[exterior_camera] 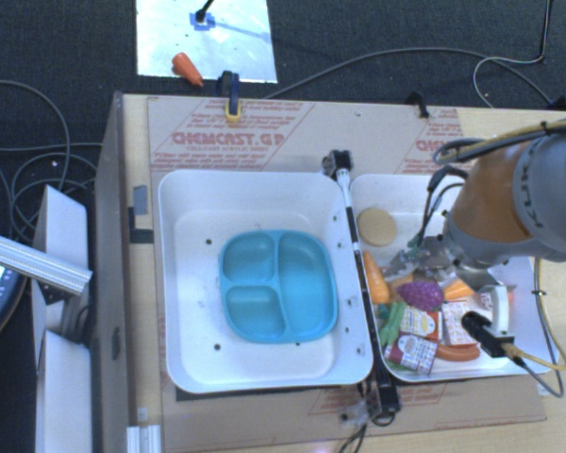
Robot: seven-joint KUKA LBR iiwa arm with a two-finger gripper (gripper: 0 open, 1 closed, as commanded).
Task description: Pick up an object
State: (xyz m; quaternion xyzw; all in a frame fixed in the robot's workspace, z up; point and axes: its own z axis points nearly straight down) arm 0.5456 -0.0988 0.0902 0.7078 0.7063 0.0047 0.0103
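The right bin (396,198) holds several toy foods: a round beige cookie (376,225), an orange carrot (376,278), a purple bunch of grapes (421,295), a green vegetable (391,320), two small printed cartons (418,324) (413,353), a red sausage (457,353) and an orange wedge (458,291). The grey arm with its orange band (491,201) reaches in from the right. My gripper (423,262) is low in this bin, just above the grapes and right of the carrot. The wrist hides its tips.
The left bin (184,253) holds a blue divided plate (278,286). A rod (351,220) runs along the wall between the two bins. A black cable-fed part (483,335) juts over the right bin's front right corner.
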